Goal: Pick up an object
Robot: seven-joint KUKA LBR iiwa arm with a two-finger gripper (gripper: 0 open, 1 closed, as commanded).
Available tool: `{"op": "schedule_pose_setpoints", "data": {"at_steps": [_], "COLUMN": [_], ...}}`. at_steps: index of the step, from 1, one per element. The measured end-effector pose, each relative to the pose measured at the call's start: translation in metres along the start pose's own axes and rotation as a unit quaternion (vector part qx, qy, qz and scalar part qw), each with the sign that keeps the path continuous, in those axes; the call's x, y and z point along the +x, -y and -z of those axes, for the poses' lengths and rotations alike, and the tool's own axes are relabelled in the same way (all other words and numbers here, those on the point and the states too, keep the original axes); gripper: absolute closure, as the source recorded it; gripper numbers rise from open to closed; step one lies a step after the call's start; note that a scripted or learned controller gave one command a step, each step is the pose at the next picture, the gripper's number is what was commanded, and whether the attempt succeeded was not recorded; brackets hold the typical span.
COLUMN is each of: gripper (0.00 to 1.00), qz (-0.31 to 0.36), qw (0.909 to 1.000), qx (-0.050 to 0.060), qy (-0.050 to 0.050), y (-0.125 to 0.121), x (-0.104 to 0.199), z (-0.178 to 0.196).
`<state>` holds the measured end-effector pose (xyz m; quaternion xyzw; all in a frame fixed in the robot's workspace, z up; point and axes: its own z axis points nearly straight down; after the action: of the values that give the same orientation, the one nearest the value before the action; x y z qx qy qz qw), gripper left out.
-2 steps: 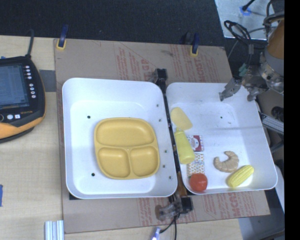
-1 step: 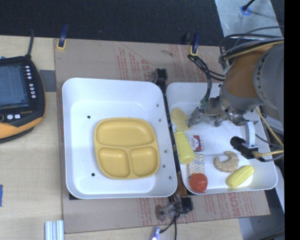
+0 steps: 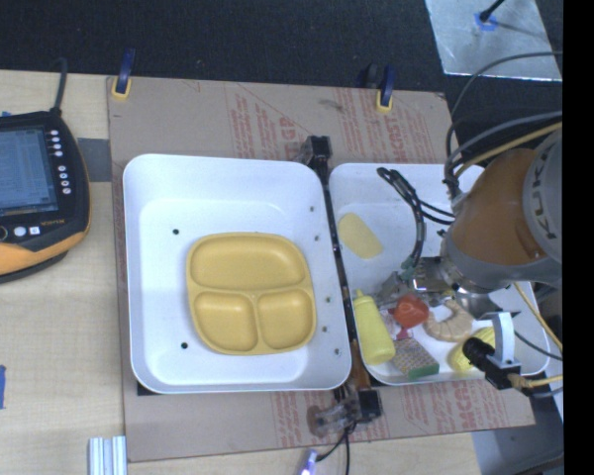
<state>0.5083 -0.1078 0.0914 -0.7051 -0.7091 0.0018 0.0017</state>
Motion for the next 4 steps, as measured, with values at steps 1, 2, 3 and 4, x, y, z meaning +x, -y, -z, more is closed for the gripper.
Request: {"op": "schedule_pose_setpoints", "data": {"at_steps": [1,2,3,4], "gripper": [1.00,0.00,0.00,1.00], "qz": [0.002,0.002,-0.002,0.000], "qw": [1.0000,1.0000,1.0000,1.0000], "qx": [0.001,0.001,-0.001,0.000], "qy": [0.001,0.001,0.000,0.000], "y": [0.000,0.000,-0.043,-0.042], "x": [-0.001,-0.001,-0.046,-0.046], "z": [0.010,0.010,0.001,0.011]}}
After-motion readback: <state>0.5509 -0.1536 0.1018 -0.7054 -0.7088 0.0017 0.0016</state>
